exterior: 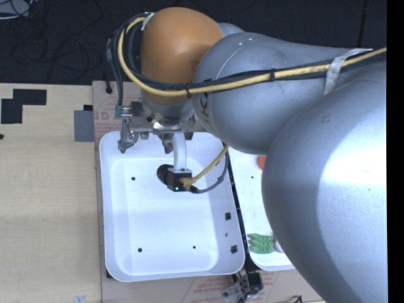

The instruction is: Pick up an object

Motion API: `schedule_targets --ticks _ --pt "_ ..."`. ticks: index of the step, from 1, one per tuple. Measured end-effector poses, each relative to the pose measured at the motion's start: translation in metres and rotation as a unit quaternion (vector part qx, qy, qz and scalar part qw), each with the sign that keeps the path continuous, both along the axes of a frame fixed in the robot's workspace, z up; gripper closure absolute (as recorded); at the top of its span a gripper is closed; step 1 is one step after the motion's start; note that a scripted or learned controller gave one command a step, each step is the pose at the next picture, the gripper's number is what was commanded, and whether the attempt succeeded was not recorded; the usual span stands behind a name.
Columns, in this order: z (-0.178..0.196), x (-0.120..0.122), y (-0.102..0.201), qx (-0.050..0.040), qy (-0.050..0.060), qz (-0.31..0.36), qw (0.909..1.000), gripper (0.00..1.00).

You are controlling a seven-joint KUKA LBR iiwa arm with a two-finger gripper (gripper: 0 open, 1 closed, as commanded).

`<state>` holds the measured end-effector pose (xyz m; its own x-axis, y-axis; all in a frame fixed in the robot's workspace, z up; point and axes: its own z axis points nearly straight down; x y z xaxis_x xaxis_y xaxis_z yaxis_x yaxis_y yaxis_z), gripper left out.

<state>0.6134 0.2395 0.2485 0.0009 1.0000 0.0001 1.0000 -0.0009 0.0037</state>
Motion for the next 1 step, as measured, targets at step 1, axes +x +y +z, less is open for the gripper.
schedule_targets --ticks 1 --pt "-0.0707 0.0251 -0.0348 -0.0019 0.006 -0.001 1.0 0.0"
